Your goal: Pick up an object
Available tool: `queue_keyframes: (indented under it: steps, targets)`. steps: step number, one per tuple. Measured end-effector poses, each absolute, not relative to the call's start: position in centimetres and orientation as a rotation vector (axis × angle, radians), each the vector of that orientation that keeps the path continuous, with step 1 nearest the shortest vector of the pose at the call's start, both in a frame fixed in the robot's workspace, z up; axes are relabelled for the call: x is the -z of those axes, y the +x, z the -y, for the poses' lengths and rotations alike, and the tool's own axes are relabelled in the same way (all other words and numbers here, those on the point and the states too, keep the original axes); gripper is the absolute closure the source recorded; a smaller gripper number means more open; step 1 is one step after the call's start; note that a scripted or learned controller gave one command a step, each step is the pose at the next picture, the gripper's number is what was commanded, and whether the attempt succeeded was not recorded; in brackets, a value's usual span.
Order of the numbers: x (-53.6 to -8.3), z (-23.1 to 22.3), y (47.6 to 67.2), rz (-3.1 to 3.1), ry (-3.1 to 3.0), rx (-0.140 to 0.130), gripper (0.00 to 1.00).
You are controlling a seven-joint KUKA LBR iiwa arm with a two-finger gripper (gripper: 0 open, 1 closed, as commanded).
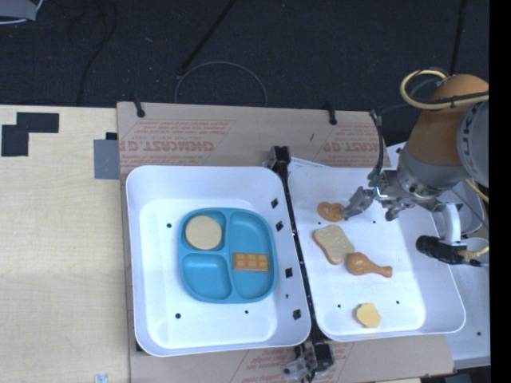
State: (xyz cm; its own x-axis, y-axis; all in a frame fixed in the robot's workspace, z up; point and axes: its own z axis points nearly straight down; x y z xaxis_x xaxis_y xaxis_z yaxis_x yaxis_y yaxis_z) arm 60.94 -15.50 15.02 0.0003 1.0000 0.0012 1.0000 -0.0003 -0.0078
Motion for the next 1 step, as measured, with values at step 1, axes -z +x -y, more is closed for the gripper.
queue_keyframes:
  steps: [1]
  targets:
    - [-10.36,14.85,61.25,2.219,-2.215,-0.005,0.0]
